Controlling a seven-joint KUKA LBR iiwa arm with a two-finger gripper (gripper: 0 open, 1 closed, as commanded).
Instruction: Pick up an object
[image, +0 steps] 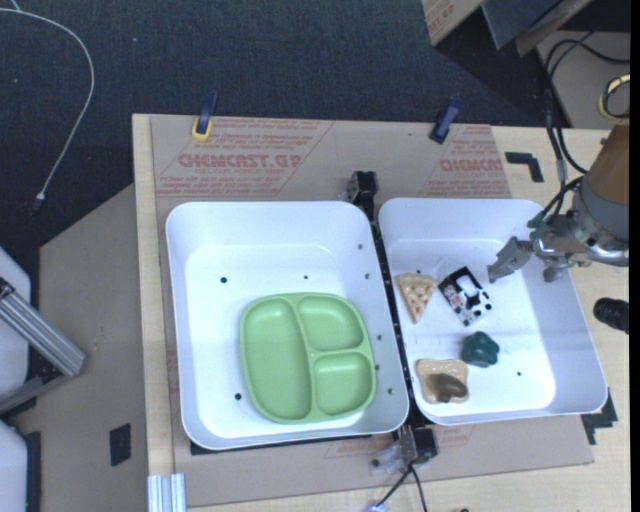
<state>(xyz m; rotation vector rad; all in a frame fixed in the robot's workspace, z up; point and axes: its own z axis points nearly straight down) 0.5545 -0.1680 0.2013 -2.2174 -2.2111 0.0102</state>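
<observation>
Tool (515, 258), finger state unclear, above right bin (560, 395); black-and-white object (465, 295) lengthwise diagonal, upper-left to lower-right.

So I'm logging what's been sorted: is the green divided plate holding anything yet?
Empty. The green divided plate lies flat in the left bin, and all three compartments show bare green.

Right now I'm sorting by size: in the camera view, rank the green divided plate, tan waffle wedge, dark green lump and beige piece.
1. green divided plate
2. beige piece
3. tan waffle wedge, close to the beige piece, unsure
4. dark green lump
</observation>
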